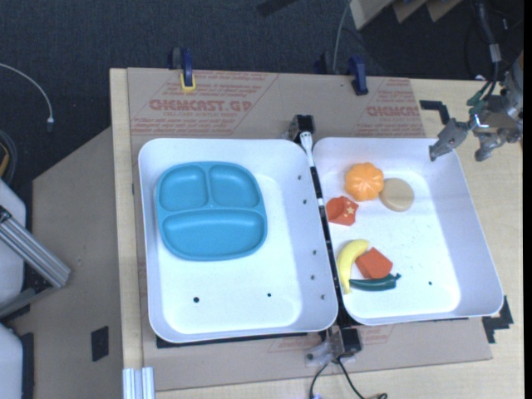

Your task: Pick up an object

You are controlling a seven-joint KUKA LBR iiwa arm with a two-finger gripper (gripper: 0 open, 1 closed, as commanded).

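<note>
The right bin (pixel 465 248) holds several toy foods. An orange tangerine (pixel 364 181) lies next to a tan round piece (pixel 397 194), with a small red piece (pixel 342 210) just below left of them. Lower down, a yellow banana (pixel 351 260), a red-orange block (pixel 374 263) and a dark green pod (pixel 374 283) are bunched together. My gripper (pixel 461 146) hovers over the bin's far right corner, apart from all the foods. It is open, its fingers (pixel 439 145) spread, with nothing between them.
In the left bin (pixel 249 306) sits a blue divided plate (pixel 212 210). A black divider with a bracket (pixel 304 128) runs between the bins. Both bins rest on a cardboard sheet (pixel 133 223), with blue clamps (pixel 186 69) at its far edge.
</note>
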